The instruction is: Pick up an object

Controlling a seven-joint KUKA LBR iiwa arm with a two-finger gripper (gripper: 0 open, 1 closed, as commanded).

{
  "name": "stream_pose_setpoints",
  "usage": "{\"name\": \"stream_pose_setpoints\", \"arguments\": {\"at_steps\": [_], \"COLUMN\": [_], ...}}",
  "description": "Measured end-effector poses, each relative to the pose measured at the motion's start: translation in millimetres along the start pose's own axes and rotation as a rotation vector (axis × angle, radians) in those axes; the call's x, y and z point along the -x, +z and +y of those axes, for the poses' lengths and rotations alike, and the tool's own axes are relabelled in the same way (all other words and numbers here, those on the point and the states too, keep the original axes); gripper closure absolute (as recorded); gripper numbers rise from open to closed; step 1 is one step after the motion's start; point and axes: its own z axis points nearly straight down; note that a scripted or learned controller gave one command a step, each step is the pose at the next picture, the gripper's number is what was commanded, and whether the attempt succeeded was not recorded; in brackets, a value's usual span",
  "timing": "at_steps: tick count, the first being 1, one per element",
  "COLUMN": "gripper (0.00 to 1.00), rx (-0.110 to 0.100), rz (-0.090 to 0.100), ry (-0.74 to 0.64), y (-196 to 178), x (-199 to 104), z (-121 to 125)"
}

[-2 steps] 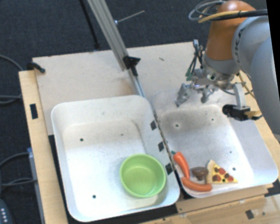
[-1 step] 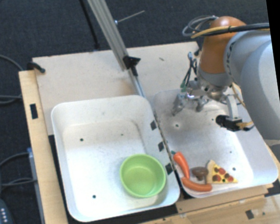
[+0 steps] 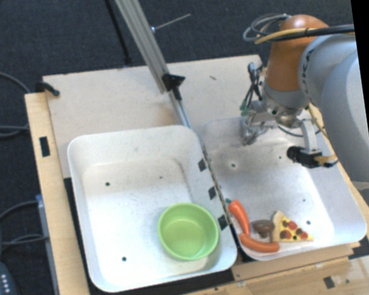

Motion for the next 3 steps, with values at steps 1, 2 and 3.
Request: {"name": "stream_pose_setpoints", "arguments": {"at_steps": [1, 2, 3], "gripper": [1.0, 1.0, 1.0], "rx": [0.003, 0.002, 0.003], "rz": [0.005, 0.005, 0.004], "ry": [0.002, 0.0, -0.001], "y": [-59.6, -105.9, -153.3], "x": [-4.9, -9.8, -8.6], "z": [-4.9, -1.5, 0.1]}}
